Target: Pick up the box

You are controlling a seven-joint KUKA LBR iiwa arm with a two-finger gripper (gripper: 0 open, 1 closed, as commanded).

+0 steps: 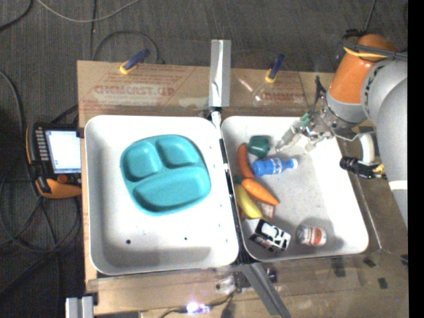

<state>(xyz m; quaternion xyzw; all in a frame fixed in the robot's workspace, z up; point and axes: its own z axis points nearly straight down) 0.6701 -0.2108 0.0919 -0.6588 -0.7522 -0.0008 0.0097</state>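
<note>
Camera view: glossy rectangular box (black-and-white print) in smooth bin.

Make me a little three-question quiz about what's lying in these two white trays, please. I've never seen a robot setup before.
1. True or false: the teal divided plate lies in the same bin as the blue bottle.
2. Which lies nearest the right bin's front edge? A. the black-and-white box B. the green block C. the blue bottle
3. Fill in: the end effector hovers over the ____ bin.

Key: 1 false, the plate is in the left bin. 2 A. 3 right.
</note>
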